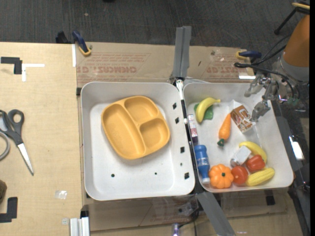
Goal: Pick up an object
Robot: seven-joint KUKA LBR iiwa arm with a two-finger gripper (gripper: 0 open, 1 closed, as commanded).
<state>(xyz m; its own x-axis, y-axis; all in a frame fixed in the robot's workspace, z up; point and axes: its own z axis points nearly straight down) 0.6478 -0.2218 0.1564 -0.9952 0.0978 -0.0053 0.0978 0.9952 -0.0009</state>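
The right bin [283,132] holds several toy foods: a yellow banana [206,106] on a green piece, an orange carrot [225,127], a brown and white packet [241,118], a second banana [254,149], a white block [240,156], red pieces [255,163], an orange pumpkin [221,176], a blue bottle [201,159] and a thin tube [192,127]. My gripper [257,100] hangs over the bin's far right corner, just right of the packet. It is open, with nothing between its fingers.
A yellow divided plate [135,127] lies in the left bin [91,181]. Scissors [17,136] rest on the wooden bench at the left. Blue clamps [81,43] [248,55] grip the cardboard behind the bins. Cables run by the arm at the right.
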